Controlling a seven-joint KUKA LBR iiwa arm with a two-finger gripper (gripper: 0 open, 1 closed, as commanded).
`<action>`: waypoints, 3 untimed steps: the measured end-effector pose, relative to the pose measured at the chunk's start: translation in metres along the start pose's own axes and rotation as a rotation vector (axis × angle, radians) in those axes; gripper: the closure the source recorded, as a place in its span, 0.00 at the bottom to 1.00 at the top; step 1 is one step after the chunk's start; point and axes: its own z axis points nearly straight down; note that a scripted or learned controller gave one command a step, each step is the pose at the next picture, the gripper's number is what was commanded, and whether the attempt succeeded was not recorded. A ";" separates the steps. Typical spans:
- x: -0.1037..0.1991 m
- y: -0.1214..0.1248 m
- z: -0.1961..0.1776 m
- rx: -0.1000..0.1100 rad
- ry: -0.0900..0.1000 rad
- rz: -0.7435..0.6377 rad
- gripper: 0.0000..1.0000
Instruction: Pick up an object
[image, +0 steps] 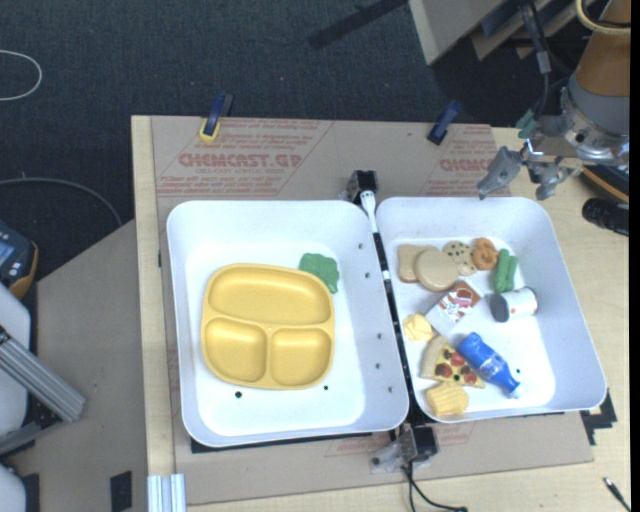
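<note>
My hand (520, 172) hangs with its fingers spread and nothing between them, above the far rim of the right bin (570, 290). Below and nearer the camera lie the toys — cookies (436, 267), a green piece (505, 270), a blue bottle (489, 362), a pizza slice (452, 366). Away to my left, the other bin (190, 300) holds a yellow divided tray (268, 325) with a green toy (321, 269) touching its far corner. Both bins sit on a brown board-covered tabletop (270, 160) — dark carpet (150, 60) beyond.

Dark carpet (150, 60) fills the upper frame; a brown board (300, 160) tops the bench; perhaps a white cable (20, 75) loops at upper left.
</note>
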 end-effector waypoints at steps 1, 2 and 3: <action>0.000 0.002 -0.007 -0.012 -0.002 -0.002 0.00; 0.004 0.000 0.057 -0.005 -0.001 -0.002 0.00; 0.009 -0.001 0.121 -0.004 0.000 -0.003 0.00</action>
